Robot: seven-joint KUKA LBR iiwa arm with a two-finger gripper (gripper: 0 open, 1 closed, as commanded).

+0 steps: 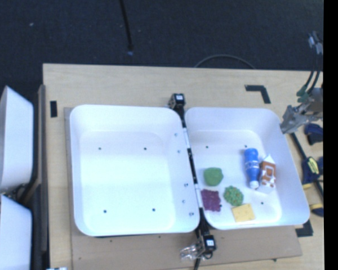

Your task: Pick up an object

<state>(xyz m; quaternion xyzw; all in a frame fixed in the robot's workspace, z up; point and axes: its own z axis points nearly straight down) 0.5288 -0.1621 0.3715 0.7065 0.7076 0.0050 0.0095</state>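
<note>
Two white bins sit side by side on a light wood bench (129, 75). All the objects lie in the right bin (225, 122), toward its near right part. A blue bottle (251, 167) lies on its side, long axis running near to far. Touching its right side is a small orange and white carton (267, 172). Left of the bottle, apart from it, sits a green ball (213, 176). Nearer the camera, a purple bunch (210, 199) lies close to the bin's left wall, with a green leafy piece (233, 195) just beside it on the right. A yellow block (243, 212) lies flat just near of the leafy piece, close to the near wall. The left bin (124, 173) shows only its white floor with small dark dots. A grey piece of the arm (299, 112) shows at the right edge, over the far right corner of the right bin, well apart from all objects. Whether the gripper is released or clenched: cannot tell. Nothing is seen lifted off the bin floor.
</note>
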